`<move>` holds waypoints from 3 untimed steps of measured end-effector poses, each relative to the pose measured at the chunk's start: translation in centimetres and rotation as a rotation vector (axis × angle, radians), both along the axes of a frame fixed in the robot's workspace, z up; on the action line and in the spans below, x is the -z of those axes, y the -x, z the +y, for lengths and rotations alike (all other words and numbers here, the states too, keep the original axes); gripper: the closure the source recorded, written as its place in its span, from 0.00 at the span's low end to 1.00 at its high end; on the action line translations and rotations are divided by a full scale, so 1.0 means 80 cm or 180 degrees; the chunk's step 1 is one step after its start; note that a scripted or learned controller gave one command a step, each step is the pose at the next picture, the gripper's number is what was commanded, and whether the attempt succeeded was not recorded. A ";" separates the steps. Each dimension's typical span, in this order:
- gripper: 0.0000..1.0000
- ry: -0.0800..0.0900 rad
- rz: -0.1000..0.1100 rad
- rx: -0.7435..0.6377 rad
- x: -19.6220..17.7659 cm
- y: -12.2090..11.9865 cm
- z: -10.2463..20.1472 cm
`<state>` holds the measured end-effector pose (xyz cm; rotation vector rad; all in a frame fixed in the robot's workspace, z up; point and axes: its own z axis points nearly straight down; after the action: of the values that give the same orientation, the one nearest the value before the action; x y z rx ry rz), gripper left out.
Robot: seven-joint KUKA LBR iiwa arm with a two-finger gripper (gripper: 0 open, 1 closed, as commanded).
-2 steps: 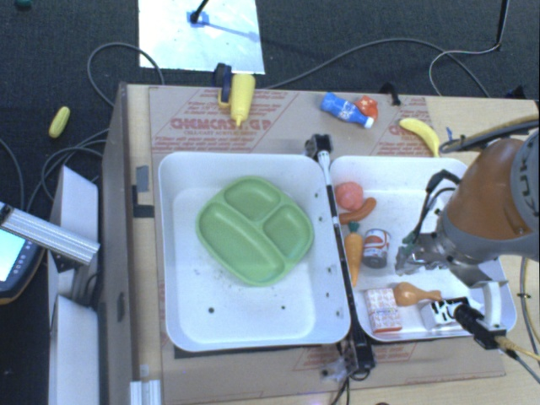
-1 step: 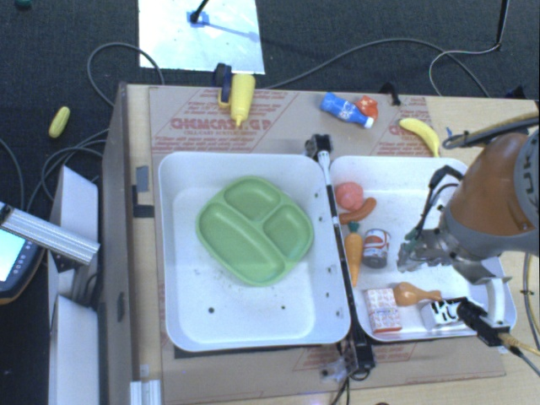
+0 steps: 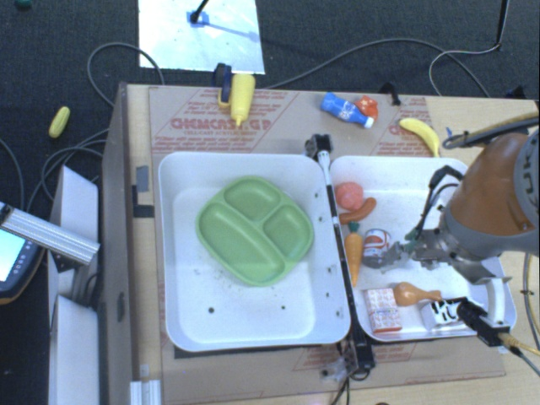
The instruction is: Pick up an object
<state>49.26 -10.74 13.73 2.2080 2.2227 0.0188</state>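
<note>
On the floor at far left lies a small yellow toy [image 3: 59, 121], well clear of the worktop [image 3: 278, 112]. The left bin [image 3: 181, 310] holds a green divided plate [image 3: 255, 229] lying flat near its middle, so it offers the fingers little to pinch. Behind that bin, a yellow bottle [image 3: 240, 96] rests on the worktop; further right there are a blue-and-orange pack [image 3: 348, 109] and a banana [image 3: 419, 133], all outside the bins.

The right bin [image 3: 396, 169] carries the likely targets: a pink ball [image 3: 349, 195] touching a red sausage [image 3: 359, 210], a carrot [image 3: 353, 255] along the divider, a printed can [image 3: 375, 243] just beside it, then a red-and-white carton [image 3: 384, 308] and a tan drumstick [image 3: 415, 294] towards the front.

The gripper [image 3: 384, 258] hangs low over the can and carrot; the fingers look slightly parted, though blur makes this unsure, and nothing shows between them. Close neighbours could crowd a grasp here.
</note>
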 end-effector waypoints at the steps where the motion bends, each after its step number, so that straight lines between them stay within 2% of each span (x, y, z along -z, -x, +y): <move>1: 0.00 0.0009 0.0042 0.0014 0.066 0.007 0.030; 2: 0.00 0.0014 0.0036 0.0020 0.047 -0.041 -0.039; 3: 0.00 0.0045 0.0023 0.0034 0.063 -0.076 0.018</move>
<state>55.34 -9.27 8.65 2.2160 2.2076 -0.0049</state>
